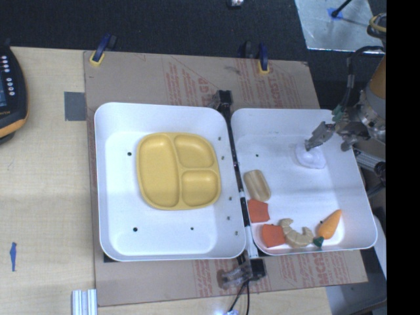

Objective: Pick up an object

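My gripper [319, 138] hangs over the upper right part of the right bin [275, 126], reaching in from the right edge. Just below its tip lies a pale, translucent lump [310, 158] on the bin floor; I cannot tell whether the two touch. Further down the bin lie a tan bread-like piece [257, 184], a red block [258, 210], an orange-red block [272, 235], a curved beige piece [296, 234] and an orange carrot [330, 222] with a green tip.
The left bin [118, 235] holds a yellow three-compartment plate [178, 170]. Both bins sit on a brown board held by clamps [262, 59]. A black and orange controller [10, 90] lies at the bench's far left.
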You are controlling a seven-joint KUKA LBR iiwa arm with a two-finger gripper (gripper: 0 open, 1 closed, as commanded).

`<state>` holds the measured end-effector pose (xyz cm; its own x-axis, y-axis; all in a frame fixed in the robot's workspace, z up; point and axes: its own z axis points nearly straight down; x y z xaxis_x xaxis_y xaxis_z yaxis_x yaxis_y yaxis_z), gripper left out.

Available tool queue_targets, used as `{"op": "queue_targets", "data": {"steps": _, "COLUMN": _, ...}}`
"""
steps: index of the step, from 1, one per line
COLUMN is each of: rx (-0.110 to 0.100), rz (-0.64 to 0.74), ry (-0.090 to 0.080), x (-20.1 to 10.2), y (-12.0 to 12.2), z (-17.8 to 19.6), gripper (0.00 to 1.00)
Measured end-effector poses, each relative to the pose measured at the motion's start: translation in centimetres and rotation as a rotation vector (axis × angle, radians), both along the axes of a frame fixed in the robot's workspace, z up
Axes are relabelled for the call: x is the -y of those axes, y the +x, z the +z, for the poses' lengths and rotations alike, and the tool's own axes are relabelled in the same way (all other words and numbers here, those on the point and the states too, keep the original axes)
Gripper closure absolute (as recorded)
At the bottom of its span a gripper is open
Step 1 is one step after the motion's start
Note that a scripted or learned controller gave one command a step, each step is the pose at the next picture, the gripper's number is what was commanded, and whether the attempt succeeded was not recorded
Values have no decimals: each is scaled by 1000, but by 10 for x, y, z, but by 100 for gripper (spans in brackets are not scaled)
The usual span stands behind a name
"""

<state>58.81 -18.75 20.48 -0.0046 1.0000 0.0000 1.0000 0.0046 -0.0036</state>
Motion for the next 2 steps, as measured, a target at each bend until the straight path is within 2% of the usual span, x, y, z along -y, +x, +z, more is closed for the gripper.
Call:
{"op": "queue_targets", "data": {"steps": 1, "rx": -16, "rz": 1, "ry": 8, "x": -83, "y": -119, "z": -46, "gripper": 0}}
{"op": "queue_targets", "data": {"steps": 2, "rx": 0, "rz": -10, "ry": -4, "x": 31, "y": -114, "z": -84, "gripper": 0}}
